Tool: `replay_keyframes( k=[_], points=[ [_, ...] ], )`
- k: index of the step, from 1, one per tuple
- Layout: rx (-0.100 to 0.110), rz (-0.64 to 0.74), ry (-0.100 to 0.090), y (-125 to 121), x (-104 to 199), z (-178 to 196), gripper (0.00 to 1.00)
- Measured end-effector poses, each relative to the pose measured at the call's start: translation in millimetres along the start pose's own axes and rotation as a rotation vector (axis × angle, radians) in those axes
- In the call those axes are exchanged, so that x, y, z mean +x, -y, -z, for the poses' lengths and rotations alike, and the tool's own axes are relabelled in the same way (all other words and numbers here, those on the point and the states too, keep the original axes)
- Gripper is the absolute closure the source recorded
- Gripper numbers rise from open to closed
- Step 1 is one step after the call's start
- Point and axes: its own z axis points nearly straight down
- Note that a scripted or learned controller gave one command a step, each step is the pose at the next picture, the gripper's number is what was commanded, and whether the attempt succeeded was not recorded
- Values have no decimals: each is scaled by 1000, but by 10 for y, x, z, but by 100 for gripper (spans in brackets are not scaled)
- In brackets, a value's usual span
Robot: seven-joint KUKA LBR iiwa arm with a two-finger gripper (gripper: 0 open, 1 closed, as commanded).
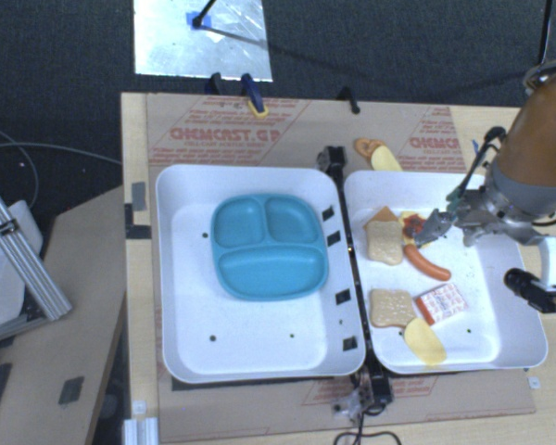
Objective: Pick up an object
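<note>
Two shallow white bins side by side on a cardboard-topped bench: left bin point(181, 341) holding a blue divided plate point(268, 247), set a little above the bin's middle; right bin point(510, 341) scattered with toy food. Near that bin's left wall, a tan bread slice point(385, 241) with a small triangular brown piece touching its upper edge. Just right of the slice, an orange-red sausage point(428, 265) lying at a slant. Lower down, a second bread slice point(390, 308), a red-and-white packet point(442, 302) just beside it, and a yellow oval piece point(425, 341) touching the bin's front rim. Outside the bins, above the right one, a yellow piece point(385, 159) and a small orange one close together on the cardboard. Grey arm reaching in from the right, orange band high at the frame's edge. Gripper point(430, 228) low over the right bin, tips near a small red item beside the upper bread slice; fingers apparently narrow with nothing seen between them, though too blurred to be sure.
</note>
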Motion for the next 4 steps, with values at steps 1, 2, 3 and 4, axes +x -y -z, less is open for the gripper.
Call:
replay_keyframes(
  k=[1,2,3,4],
  points=[
    [5,0,1,-516,-307,-1022,0],
    [-6,2,2,-967,-629,-1119,0],
    [-18,5,5,-999,-623,-949,100],
    [2,8,-5,-696,366,-1139,100]
  ],
)
